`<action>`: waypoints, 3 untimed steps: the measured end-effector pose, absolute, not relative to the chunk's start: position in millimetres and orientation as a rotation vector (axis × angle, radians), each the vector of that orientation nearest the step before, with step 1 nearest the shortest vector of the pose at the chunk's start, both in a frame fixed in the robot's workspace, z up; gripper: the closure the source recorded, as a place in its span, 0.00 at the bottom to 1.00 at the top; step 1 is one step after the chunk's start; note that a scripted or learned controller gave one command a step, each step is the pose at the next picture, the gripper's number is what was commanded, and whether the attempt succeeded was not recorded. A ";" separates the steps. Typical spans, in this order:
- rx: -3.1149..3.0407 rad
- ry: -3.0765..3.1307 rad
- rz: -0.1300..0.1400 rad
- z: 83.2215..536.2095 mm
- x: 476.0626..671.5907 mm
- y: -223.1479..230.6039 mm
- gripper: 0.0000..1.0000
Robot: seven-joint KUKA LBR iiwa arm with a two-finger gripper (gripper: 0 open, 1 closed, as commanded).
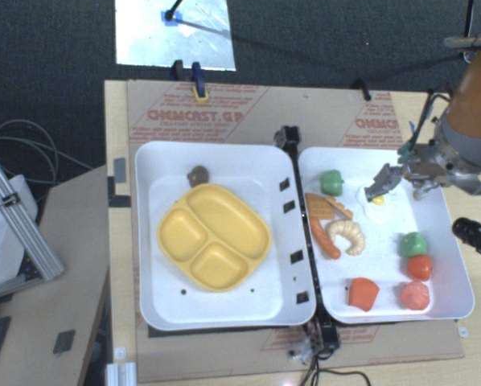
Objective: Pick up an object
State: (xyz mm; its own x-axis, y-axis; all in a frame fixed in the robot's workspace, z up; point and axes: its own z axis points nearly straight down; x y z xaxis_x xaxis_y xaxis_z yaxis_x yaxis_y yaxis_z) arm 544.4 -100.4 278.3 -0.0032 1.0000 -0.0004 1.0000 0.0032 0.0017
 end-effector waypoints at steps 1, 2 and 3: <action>2.228 2.224 -0.009 162.7 545.7 -129.0 0.00; 2.221 2.222 -0.002 80.3 548.7 -143.1 0.00; 2.217 2.221 0.003 95.2 550.4 -142.6 1.00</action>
